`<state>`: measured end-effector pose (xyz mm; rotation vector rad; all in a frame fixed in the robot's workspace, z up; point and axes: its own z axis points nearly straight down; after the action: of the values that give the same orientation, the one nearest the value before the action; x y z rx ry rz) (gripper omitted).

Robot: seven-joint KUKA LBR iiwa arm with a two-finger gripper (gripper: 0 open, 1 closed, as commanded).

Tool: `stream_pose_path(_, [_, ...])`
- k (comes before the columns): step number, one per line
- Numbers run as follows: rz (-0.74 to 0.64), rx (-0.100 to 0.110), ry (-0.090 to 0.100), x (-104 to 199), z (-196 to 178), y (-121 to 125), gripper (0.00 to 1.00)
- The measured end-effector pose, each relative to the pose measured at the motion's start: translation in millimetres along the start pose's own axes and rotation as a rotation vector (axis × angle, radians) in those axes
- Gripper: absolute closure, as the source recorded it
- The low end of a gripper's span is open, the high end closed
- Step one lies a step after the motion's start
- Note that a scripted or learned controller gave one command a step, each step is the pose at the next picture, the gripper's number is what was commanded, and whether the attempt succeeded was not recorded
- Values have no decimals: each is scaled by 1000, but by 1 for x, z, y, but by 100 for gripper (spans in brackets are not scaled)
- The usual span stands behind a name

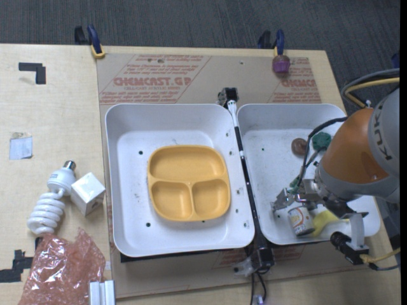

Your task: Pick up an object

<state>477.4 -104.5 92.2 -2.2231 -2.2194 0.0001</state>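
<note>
just below the gripper lies 1 small can, tilted, beside a yellow object; jaw state i cannot tell

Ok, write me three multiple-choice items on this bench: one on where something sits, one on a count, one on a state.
1. Where does the yellow divided tray lie?
A. in the left bin
B. in the right bin
C. on the bare bench

2. How many compartments does the tray have?
A. two
B. three
C. four

3. How does the spiral light bulb rest?
A. standing upright
B. lying on its side
C. screwed into a socket

Answers:
1. A, the tray sits in the middle of the left bin's floor.
2. B, one wide section above two smaller ones.
3. B, it lies flat on the bench beside a small white cube.
</note>
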Motion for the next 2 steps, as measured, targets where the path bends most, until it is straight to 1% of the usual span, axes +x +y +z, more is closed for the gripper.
stream_pose_path(1, [1, -2, -1, -1, -10, 1, 100])
stream_pose_path(2, [-4, -2, -1, 58, -100, 45, 100])
